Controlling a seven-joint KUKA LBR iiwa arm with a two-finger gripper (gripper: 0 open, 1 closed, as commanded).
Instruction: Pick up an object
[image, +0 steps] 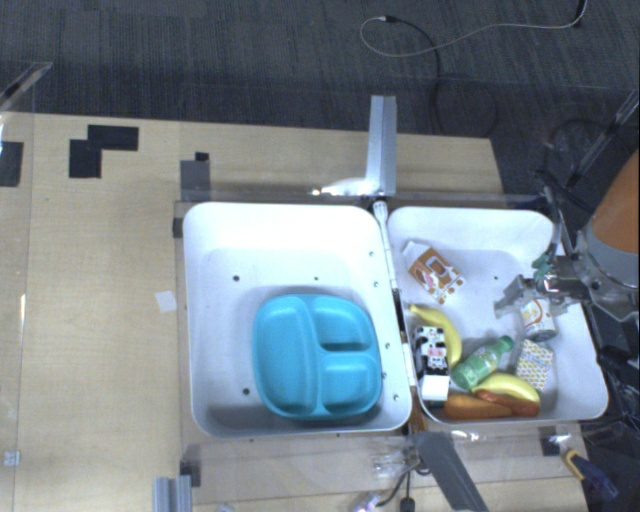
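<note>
Your gripper (522, 291) hangs low over the right bin (470, 228), near its right wall, and you can see its fingers spread apart with nothing between them. Just below and to the right of it stands a small can (540, 318), the nearest thing to take; judge it as light and stiff, with a smooth, rather slippery round side, so close across its middle and not on the rim, where it could pop out. Right under the can lies a small patterned packet (535, 364), likely thin and soft, hard to get fingers beneath. Further along the bottom of the bin sit a green bottle (481, 363), a banana (510, 387) and something orange like a carrot (480, 405), all touching or overlapping; the banana is soft and bruises, and the bottle would roll, so grip either across the narrow way. To the left of those you have a second banana (443, 330) curling round a small black-and-white carton (432, 350), crowded against the wall between the bins. Up near the middle, well apart from the rest, lies an orange-and-white snack packet (435, 273), light and crinkly. In the left bin (220, 240) rests a blue divided plate (315, 353), stiff but wide and flat, a poor fit for these fingers.
</note>
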